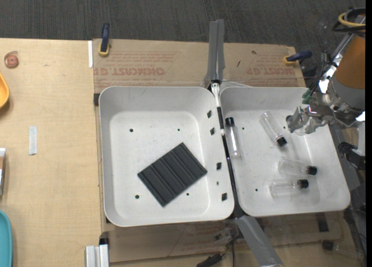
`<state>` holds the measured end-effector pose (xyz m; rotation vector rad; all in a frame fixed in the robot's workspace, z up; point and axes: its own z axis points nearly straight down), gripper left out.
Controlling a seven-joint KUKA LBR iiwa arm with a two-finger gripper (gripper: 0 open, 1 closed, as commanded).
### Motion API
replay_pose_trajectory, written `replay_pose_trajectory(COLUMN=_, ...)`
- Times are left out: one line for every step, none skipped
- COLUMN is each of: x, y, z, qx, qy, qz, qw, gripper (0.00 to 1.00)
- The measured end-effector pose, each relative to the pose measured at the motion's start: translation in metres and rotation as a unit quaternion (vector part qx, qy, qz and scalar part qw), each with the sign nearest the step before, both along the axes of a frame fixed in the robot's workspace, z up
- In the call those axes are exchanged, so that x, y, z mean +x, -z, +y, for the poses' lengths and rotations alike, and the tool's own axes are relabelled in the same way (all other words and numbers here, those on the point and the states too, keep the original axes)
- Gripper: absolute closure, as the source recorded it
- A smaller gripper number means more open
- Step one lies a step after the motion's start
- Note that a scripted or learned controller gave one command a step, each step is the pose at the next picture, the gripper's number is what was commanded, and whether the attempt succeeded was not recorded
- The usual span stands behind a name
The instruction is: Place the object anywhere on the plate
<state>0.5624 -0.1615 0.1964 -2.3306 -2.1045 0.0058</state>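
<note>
At the right of the frame the pincer point(302, 121) hangs over the upper right part of the right bin point(325, 202); whether it is open or closed I cannot tell. Four clear vials with black caps lie in that bin: one by the centre divider point(231, 138), one just left of the pincer point(272, 128), two at lower right point(296, 168) point(288, 187). The dark ribbed plate point(172, 173) rests tilted in the left bin point(110, 161). Likely trouble: smooth, round, transparent vials may roll or squirt from a grip, and a loosely held one could drop crossing the divider.
</note>
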Motion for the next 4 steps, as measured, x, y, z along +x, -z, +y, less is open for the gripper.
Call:
replay_pose_trajectory(x=-0.001, y=0.006, z=0.074, qx=0.0012, qy=-0.214, qz=0.000, qw=0.9767, gripper=1.00)
replay_pose_trajectory(x=-0.019, y=0.006, z=0.210, qx=0.0007, qy=-0.192, qz=0.000, qw=0.9813, gripper=1.00)
replay_pose_trajectory(x=-0.017, y=0.004, z=0.195, qx=0.0007, qy=-0.243, qz=0.000, qw=0.9699, gripper=1.00)
replay_pose_trajectory(x=-0.041, y=0.005, z=0.263, qx=0.0011, qy=-0.316, qz=0.000, qw=0.9486, gripper=1.00)
